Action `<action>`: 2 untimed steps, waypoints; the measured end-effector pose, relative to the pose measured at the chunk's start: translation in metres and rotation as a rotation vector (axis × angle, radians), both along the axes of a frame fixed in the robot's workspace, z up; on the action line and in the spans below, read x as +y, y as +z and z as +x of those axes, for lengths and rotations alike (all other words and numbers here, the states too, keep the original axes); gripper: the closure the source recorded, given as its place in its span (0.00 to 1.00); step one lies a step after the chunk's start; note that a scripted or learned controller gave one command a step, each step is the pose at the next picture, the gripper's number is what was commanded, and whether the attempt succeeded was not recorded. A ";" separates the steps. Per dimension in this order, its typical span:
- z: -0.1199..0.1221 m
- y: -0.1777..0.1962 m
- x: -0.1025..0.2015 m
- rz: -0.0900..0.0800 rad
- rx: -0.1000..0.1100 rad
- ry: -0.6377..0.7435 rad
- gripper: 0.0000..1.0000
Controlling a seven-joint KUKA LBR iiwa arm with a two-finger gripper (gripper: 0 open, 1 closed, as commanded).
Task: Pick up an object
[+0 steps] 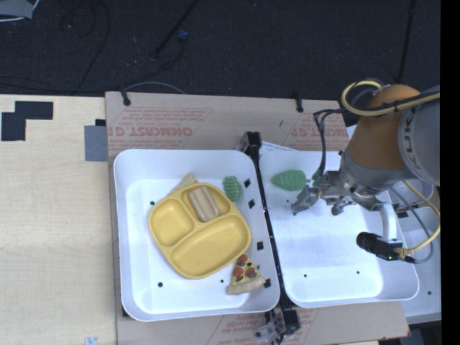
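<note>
One green leaf (290,180) lies lengthwise left-right, beside tool (305,201).

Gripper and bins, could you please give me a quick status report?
Gripper low in right bin, nothing seen held. Green leafy piece lies just beside it, untouched. Yellow tray, pizza slice in left bin, nothing blocking.

White bins, bright toys

A yellow tray (200,237) holds a tan piece (203,203); two green items (232,187) (290,180); a pizza slice (245,275) with what look like red dots.
</note>
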State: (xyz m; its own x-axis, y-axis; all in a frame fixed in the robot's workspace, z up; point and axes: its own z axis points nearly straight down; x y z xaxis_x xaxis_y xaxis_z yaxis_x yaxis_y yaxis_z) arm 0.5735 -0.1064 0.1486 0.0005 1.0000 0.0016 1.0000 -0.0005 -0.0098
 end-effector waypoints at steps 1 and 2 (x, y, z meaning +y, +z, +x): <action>-0.005 -0.044 0.000 0.000 -0.001 0.000 0.00; -0.004 -0.032 -0.001 0.000 -0.004 -0.005 1.00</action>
State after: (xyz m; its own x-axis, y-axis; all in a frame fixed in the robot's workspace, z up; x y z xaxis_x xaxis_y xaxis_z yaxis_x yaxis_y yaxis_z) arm 0.5697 -0.1078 0.1170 0.0052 1.0000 0.0014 1.0000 -0.0051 -0.0063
